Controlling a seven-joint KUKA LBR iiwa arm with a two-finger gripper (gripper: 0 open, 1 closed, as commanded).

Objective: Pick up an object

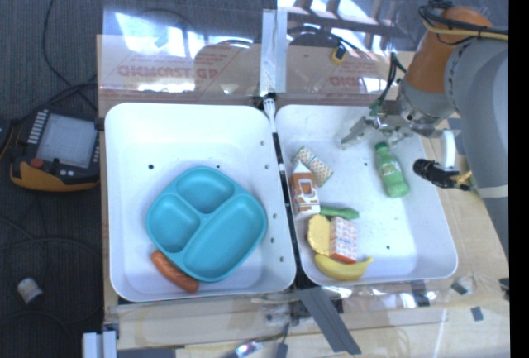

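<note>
My gripper (374,130) is hovering, fingers spread and grasping nothing, just above one green bottle (390,170); one banana (339,266) is lying farther below.

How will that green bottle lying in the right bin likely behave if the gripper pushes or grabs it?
The green bottle lies on its side, so a nudge would probably roll it. Its smooth, rounded body may slip between fingers. It looks small, likely light.

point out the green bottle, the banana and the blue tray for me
green bottle (390,170), camera view, on the middle of its body in the right bin
banana (335,266), camera view, on its yellow curve near the right bin's front
blue tray (207,221), camera view, on the ridge between its compartments
</note>
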